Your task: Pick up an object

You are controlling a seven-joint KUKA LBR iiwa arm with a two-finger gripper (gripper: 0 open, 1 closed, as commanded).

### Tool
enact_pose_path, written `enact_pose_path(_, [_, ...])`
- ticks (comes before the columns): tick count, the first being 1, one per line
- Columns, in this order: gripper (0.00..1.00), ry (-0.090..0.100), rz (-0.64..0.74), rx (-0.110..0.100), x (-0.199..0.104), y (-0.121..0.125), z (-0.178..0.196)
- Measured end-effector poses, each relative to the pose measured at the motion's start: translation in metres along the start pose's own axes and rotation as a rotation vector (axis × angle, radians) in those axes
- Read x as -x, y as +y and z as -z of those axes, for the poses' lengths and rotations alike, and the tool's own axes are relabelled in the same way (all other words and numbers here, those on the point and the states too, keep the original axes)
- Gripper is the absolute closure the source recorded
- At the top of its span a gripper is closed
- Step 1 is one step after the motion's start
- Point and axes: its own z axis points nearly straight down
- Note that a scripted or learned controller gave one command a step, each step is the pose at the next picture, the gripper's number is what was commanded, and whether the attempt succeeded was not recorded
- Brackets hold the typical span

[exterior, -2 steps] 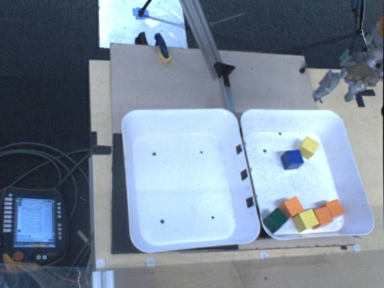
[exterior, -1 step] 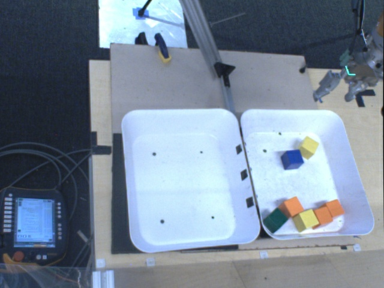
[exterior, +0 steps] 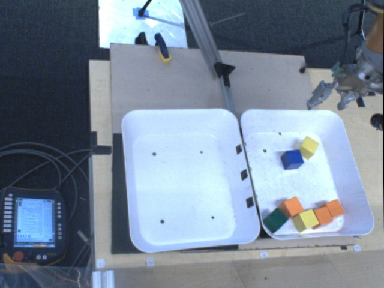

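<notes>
gripper (exterior: 333, 97) spread wide, holding nothing, above right bin (exterior: 354, 179) rim: approach step; next, descend onto blue cube (exterior: 292, 159).

Even overhead light falls on the tabletop (exterior: 270, 71), leaving only faint shadows beside the blocks. Both white bins (exterior: 180, 122) are bright, nearly washed out, against dark carpet (exterior: 42, 71). A reflective sheet (exterior: 120, 17) at top glares strongly. The whole frame is soft and slightly grainy.

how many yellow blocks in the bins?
2, both in the right bin: one yellow block beside the blue block, one in the cluster along the near wall. None looks hidden.
</notes>
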Motion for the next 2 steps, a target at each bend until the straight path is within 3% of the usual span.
enact_pose_path(2, [0.0, 0.001, 0.003, 0.0, 0.002, 0.002, -0.105])
